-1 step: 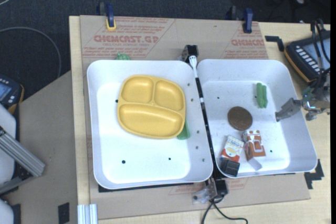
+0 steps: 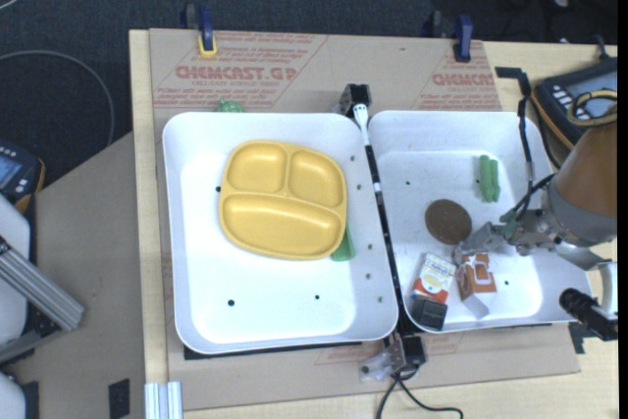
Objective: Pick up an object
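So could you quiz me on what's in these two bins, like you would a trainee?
1. True or false: the yellow divided plate lies in the left bin.
2. Which thing in the right bin lies nearest the claw?
A. green block
B. brown disc
C. small brown packet
3. Fill in: a green thing peeks out from under the plate's lower ______ edge.

Key: 1 true; 2 C; 3 right.
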`<act>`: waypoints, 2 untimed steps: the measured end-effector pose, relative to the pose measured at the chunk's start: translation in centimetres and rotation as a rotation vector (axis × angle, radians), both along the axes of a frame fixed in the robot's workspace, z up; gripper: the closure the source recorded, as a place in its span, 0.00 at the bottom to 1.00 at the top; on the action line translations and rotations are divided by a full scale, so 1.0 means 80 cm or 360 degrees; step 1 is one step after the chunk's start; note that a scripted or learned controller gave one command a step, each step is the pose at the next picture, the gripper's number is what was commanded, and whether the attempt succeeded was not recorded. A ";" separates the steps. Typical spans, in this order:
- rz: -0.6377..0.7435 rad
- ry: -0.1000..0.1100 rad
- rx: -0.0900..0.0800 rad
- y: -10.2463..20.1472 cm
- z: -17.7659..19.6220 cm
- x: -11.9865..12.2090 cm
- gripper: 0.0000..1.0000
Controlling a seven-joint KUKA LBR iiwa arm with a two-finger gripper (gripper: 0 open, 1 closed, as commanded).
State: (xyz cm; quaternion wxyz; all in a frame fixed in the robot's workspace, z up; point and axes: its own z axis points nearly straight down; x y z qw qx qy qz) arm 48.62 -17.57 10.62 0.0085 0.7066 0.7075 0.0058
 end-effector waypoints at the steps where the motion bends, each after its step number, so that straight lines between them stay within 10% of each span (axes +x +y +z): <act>1: -0.0001 -0.0010 0.0001 0.001 0.013 0.003 1.00; 2: 0.0008 0.0026 0.0006 0.091 0.084 -0.008 1.00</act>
